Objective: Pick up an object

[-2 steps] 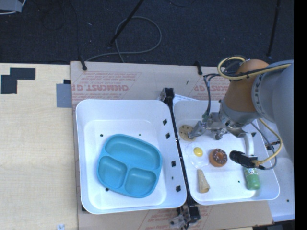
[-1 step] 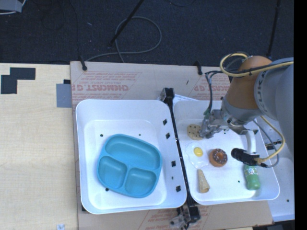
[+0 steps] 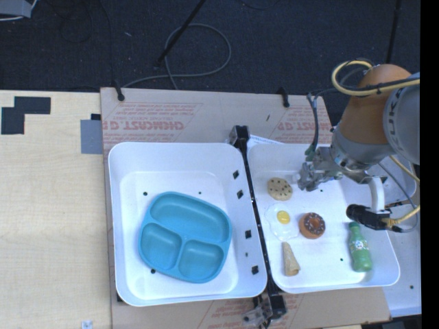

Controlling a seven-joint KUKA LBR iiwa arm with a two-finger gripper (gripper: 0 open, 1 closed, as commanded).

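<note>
In the right bin (image 3: 384, 274) lie a tan cookie (image 3: 279, 188), a fried egg (image 3: 281, 218), a chocolate donut (image 3: 312, 225), an ice-cream cone (image 3: 291, 259) and a green bottle (image 3: 359, 248). My gripper (image 3: 309, 179) hangs low over the bin's far part, just right of the cookie and above the donut. Nothing shows between its fingers.
The left bin (image 3: 130, 163) holds a blue divided plate (image 3: 185, 236). A black divider (image 3: 250, 211) runs between the bins. The arm's orange band (image 3: 370, 108) and cables crowd the right bin's far right corner. Cardboard (image 3: 171, 118) lies under both bins.
</note>
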